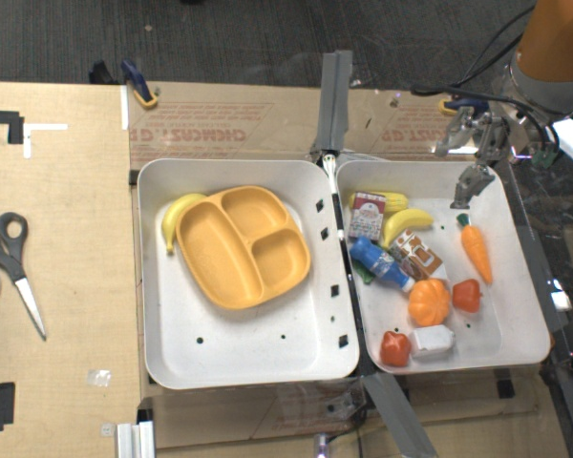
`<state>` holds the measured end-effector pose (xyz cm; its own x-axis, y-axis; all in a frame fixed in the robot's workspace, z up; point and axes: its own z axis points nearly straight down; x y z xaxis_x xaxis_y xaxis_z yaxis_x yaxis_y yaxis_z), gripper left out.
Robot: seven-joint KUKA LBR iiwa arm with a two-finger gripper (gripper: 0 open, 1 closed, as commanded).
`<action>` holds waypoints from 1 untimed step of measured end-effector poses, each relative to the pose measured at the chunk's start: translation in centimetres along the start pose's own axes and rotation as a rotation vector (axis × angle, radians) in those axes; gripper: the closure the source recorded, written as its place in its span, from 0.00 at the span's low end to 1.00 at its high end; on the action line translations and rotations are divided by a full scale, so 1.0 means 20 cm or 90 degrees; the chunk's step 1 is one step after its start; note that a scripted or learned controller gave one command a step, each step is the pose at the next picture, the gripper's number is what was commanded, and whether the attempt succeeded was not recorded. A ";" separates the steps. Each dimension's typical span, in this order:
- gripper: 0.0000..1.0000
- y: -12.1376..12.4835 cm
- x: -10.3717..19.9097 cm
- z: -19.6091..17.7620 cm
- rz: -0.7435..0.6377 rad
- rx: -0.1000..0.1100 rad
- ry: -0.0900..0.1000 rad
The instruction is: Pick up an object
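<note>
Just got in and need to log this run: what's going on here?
The arm reaches in from the right, its gripper hovering over the far edge of the right bin, just above the carrot. Nothing is between its fingers. The toy food, including a banana, an orange and a blue bottle, lies in that bin. The left bin holds a yellow divided plate.

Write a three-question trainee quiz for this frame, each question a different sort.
1. True or false: the divided yellow plate lies in the left bin.
2. Multiple choice: what lies nearest the gripper? A) carrot B) scissors C) white block
3. Fill in: a ____ pokes out from under the plate's left edge.

Key: 1 true; 2 A; 3 banana.
</note>
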<state>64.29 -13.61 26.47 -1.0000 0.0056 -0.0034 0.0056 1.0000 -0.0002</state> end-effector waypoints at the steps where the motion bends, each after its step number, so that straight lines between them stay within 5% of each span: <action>1: 0.00 0.21 0.05 0.74 -0.106 0.000 0.001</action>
<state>63.46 -9.39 11.56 -0.9870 -0.1605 -0.0020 -0.1605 0.9870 -0.0002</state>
